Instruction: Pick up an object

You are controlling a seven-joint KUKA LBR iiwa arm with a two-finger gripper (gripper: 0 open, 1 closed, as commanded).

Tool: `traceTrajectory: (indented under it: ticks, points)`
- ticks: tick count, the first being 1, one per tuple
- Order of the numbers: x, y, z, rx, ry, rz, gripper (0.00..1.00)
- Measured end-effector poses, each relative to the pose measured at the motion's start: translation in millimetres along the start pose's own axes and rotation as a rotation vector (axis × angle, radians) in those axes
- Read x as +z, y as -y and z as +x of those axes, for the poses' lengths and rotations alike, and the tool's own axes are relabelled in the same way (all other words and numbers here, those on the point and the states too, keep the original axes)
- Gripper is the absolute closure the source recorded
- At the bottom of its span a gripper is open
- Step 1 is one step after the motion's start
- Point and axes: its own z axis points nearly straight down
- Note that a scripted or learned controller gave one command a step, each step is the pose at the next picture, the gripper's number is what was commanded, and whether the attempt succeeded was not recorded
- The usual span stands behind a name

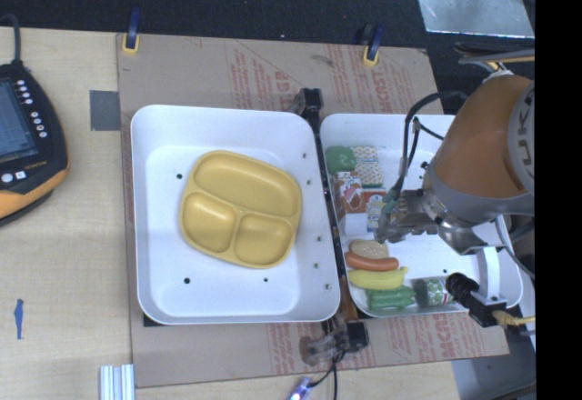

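Several toys crowd the right bin; claw hovers mid-right over them, its opening unclear, next needing a descent onto one

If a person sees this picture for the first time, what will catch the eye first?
Probably the yellow divided tray, lying alone in the left bin. Next, the grey arm with its orange band, reaching over the right bin, where small toy foods crowd together, among them a hot dog and a banana.

bins: smooth white plastic | tray: matt yellow plastic (bench: wood)
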Motion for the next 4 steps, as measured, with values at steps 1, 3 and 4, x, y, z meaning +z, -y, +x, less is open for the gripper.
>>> traceTrajectory:
  ticks: [1, 3, 4]
  points:
    - [0, 0, 0, 0.000, 0.000, 0.000, 0.00]
    - [101, -129, -160, 0.002, 0.000, 0.001, 0.00]
    - [99, -180, -88, 0.002, 0.000, -0.001, 0.00]
